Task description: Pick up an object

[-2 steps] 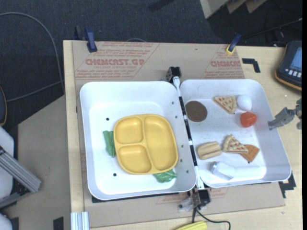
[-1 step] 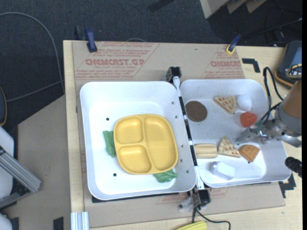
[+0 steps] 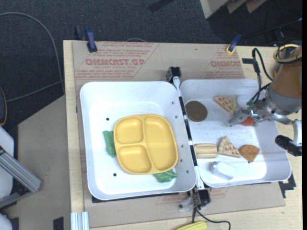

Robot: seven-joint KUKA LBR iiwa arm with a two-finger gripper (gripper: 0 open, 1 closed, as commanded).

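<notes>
Bench: cardboard-topped, dark carpet around; two white bins side by side
Left bin [image 3: 91, 128]: yellow tray [image 3: 145, 143]; green leaves poking out beneath it
Right bin [image 3: 278, 169]: brown disc [image 3: 196, 111]; waffle wedge [image 3: 226, 103]; bread stick [image 3: 205, 150]; second waffle [image 3: 228, 148]; cookie [image 3: 249, 152]; pale packet [image 3: 222, 169]
Gripper [image 3: 242, 118]: low over the right bin's upper middle, just beside the waffle wedge; a red item [image 3: 248, 121] sits at its tips; whether the fingers are clenched or released, I cannot tell
Advice: probably settle squarely over the red item; close fully before lifting; rise straight, clear of the wedge
</notes>
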